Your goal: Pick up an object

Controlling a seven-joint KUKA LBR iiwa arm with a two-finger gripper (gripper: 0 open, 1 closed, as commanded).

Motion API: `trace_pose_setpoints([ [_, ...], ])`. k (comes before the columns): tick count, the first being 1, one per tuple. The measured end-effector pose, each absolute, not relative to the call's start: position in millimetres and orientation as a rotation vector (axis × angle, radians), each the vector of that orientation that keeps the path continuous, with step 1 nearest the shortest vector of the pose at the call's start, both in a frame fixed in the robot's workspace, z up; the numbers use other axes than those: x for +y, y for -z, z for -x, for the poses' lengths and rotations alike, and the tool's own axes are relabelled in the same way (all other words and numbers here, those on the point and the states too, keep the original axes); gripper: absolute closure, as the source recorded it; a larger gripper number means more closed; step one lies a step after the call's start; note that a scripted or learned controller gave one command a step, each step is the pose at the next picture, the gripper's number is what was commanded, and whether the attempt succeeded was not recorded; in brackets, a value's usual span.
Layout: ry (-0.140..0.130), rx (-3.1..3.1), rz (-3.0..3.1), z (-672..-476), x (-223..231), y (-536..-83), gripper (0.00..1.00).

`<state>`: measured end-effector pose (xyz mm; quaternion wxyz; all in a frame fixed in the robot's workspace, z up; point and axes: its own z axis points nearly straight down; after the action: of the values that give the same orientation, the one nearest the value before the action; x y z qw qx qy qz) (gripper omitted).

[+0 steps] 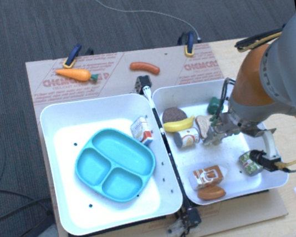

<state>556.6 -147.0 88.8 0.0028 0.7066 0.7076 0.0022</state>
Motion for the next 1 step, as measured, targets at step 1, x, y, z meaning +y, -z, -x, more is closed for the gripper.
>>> trace_pose_setpoints([
  [1, -0.005, 2.214, -2.211, -624.6, -225.1, -89.1, 1.0],
])
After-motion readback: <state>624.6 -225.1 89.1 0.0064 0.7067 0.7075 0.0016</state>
